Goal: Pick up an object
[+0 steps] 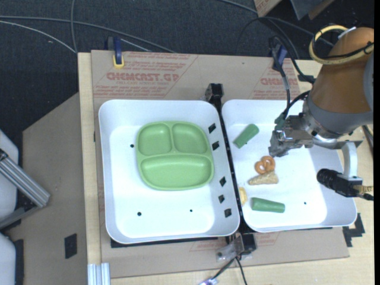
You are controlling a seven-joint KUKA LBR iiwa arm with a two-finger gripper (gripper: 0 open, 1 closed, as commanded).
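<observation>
Two shallow white bins sit side by side on a desk (148,70); the left bin (119,218) holds a green divided plate (174,155). The right bin (314,215) holds an orange pretzel-shaped ring (265,165) at centre, a tan piece (263,180) just below it, one green block (245,135) upper left, another green block (268,205) lower down. The gripper (279,148) hangs just right of and above the ring, nothing visibly held.

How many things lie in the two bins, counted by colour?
Green: 3 (divided plate in the left bin, upper green piece and lower green piece in the right bin)
Orange: 1 (ring)
Tan: 1 (flat piece)
Total: 5
</observation>
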